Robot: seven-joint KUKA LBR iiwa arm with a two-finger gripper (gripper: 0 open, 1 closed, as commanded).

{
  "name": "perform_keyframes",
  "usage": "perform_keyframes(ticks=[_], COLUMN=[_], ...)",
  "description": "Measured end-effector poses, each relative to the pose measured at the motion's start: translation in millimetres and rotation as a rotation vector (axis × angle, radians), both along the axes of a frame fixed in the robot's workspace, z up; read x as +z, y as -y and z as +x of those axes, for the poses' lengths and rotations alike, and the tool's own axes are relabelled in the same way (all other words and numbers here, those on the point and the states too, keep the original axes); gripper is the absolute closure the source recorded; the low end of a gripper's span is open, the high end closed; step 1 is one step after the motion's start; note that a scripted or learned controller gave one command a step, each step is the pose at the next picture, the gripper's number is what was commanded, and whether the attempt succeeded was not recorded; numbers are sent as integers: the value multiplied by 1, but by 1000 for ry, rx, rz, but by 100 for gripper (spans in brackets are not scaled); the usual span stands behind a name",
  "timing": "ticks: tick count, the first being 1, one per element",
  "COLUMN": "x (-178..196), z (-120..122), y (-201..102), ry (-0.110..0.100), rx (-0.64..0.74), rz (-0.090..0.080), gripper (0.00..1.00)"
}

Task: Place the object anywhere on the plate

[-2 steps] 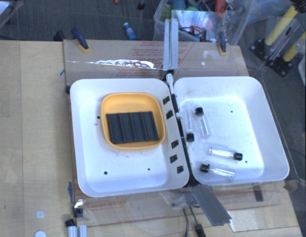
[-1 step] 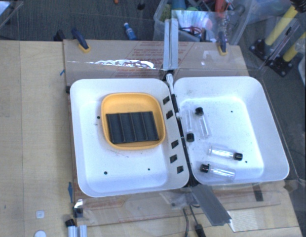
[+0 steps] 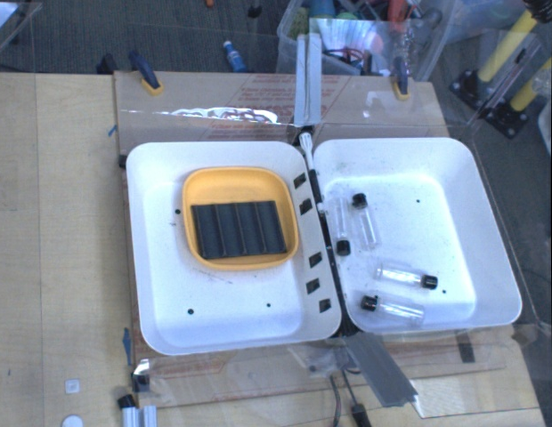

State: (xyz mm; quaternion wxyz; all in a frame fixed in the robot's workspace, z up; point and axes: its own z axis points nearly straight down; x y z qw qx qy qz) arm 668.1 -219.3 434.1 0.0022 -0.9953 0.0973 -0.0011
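Camera view, looking down on both bins. We note the left bin (image 3: 160, 318) holding a yellow plate (image 3: 198, 188), rounded-square, sitting toward the bin's upper middle. A dark ribbed rectangular pad (image 3: 239, 229) lies flat on the plate and covers most of its floor.

We count four clear vials with black caps, all lying on their sides in the right bin (image 3: 454, 176), none on the plate:
- First vial (image 3: 364, 223): upper left of the bin floor, cap pointing away from us.
- Second vial (image 3: 340, 237): just beside the first, against the wall next to the divider, cap toward us.
- Third vial (image 3: 405, 277): lower middle, cap to the right.
- Fourth vial (image 3: 393, 308): near the front wall, just below the third, cap to the left.

Vials three and four lie roughly parallel, close but apart.

Gripper: we cannot tell how wide it stands or whether it has hold of anything.

Behind the bins, a clear tub (image 3: 365, 16) of mixed clutter rests off the bench.
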Motion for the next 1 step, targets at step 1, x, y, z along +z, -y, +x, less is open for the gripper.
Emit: perform_keyframes(ticks=[1], x=[0], z=[0], y=[0], ry=[0], rx=[0], rz=[0], gripper=[100])
